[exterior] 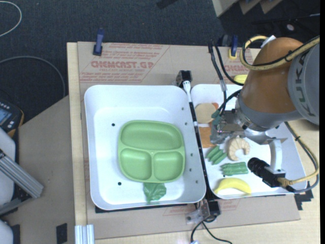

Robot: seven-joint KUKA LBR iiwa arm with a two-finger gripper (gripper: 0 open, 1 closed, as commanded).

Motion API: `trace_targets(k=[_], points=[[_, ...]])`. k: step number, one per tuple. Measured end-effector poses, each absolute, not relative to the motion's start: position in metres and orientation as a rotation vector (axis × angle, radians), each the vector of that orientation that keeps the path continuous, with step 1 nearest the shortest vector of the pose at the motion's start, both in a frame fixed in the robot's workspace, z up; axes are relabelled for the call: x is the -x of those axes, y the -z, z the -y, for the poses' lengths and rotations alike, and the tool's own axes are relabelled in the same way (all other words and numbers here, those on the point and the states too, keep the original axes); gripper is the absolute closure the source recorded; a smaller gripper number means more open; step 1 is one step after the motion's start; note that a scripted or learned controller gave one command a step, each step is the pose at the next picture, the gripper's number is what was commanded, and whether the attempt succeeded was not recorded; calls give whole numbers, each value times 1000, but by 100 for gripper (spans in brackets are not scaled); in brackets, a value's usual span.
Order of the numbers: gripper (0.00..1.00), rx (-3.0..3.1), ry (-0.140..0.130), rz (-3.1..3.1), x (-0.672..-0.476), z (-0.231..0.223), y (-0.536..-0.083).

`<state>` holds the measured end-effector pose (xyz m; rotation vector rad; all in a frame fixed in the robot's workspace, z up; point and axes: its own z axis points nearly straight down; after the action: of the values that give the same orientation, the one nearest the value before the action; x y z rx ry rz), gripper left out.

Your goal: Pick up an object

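Arm bent low over the right bin, tool among the food toys.

The grey-and-orange arm reaches in from the right; whether the tool is open cannot be told. Left of it sits the left bin holding a green divided plate. "CHEMCAST" is printed on the table. Below the tool lie a croissant, green beans and a banana.

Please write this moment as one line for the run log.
arm: over right bin | below wrist: croissant, green beans | left bin: green tray | grasp: unconfirmed
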<state>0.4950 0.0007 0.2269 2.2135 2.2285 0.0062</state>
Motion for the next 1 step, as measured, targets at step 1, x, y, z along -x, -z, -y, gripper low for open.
trace_targets(k=[1], points=[[100,-2221,6,-2233,-479,-58,-182]])
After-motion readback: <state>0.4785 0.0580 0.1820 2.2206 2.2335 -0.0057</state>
